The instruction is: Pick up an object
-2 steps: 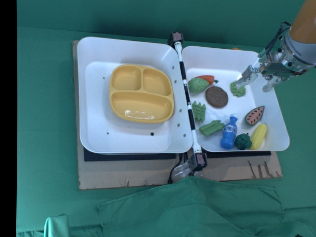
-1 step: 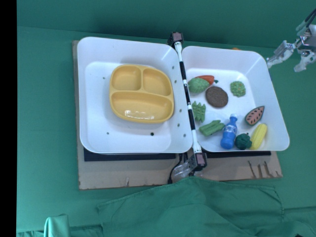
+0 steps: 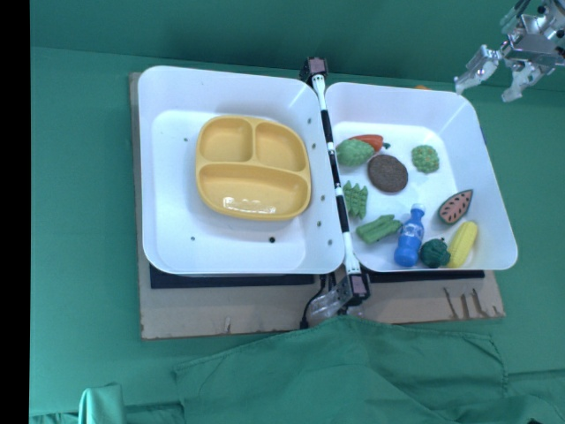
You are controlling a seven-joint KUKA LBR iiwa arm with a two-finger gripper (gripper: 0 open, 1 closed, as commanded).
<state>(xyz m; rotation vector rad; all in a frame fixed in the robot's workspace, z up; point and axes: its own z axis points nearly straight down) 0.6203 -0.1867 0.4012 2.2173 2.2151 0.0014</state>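
Note:
The right bin (image 3: 484, 162) holds several toy foods: a brown patty (image 3: 387, 173), a blue bottle (image 3: 409, 238), a yellow corn cob (image 3: 463, 243), a watermelon slice (image 3: 455, 207), a green lettuce piece (image 3: 425, 158), a dark green broccoli (image 3: 434, 253), pea pods (image 3: 355, 198), a green bean piece (image 3: 379, 229) and a green-and-red vegetable (image 3: 359, 149). My gripper (image 3: 496, 75) hangs above and beyond the bin's far right corner, fingers spread open with nothing between them.
The left bin (image 3: 168, 228) holds a yellow divided plate (image 3: 253, 166). A black-and-white divider rod (image 3: 334, 170) runs between the bins. Both bins rest on a cardboard sheet (image 3: 229, 316) over green cloth, which bunches up at the front (image 3: 353, 369).

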